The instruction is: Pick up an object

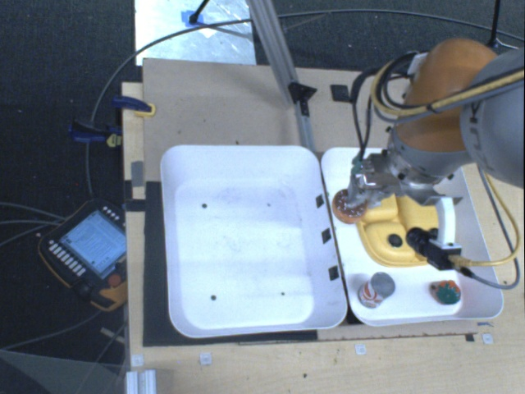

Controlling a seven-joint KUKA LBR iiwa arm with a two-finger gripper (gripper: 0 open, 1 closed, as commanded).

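The hand [358, 194] is seen low in the right bin [484, 306], at its left wall, over a brown round object [348, 209]; its opening cannot be judged. A yellow object [392, 235] lies just beside, so a glancing contact or wall strike is judged possible.

Objs [394, 235] in rt bin [484, 302]

Fixed overhead slant over both bins [246, 158]

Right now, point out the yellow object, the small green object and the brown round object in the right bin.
yellow object [392, 235]: camera view, its broad top face.
small green object [445, 293]: camera view, its middle.
brown round object [347, 210]: camera view, its exposed rim.
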